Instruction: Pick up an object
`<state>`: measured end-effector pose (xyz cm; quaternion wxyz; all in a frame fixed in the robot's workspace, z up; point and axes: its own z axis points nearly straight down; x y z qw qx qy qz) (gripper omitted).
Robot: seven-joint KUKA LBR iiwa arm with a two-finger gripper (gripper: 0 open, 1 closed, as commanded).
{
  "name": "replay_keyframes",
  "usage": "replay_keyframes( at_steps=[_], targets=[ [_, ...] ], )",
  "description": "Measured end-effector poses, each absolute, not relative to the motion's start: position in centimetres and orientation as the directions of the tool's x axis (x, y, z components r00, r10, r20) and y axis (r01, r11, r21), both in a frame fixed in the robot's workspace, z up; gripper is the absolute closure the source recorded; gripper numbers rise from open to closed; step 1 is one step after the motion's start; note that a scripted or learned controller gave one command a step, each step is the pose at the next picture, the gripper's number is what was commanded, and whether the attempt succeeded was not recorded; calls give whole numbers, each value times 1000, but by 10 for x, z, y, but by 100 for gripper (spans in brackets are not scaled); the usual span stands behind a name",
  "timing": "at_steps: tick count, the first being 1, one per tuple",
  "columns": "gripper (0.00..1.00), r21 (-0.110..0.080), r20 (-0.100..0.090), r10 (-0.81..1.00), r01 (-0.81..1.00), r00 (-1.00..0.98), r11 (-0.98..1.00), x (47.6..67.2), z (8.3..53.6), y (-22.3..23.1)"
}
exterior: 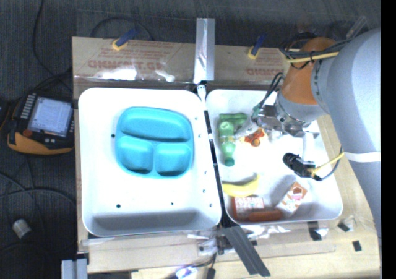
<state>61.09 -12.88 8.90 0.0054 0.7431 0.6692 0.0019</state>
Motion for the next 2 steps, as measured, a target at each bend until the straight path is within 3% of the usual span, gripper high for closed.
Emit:
replay_keyframes(
  at_steps=[1, 2],
  targets=[
    [100, 19, -6, 995, 994, 104, -104, 614, 105, -129],
    [100, -2, -5, 995, 995, 100, -100, 649, 231, -68]
  ],
)
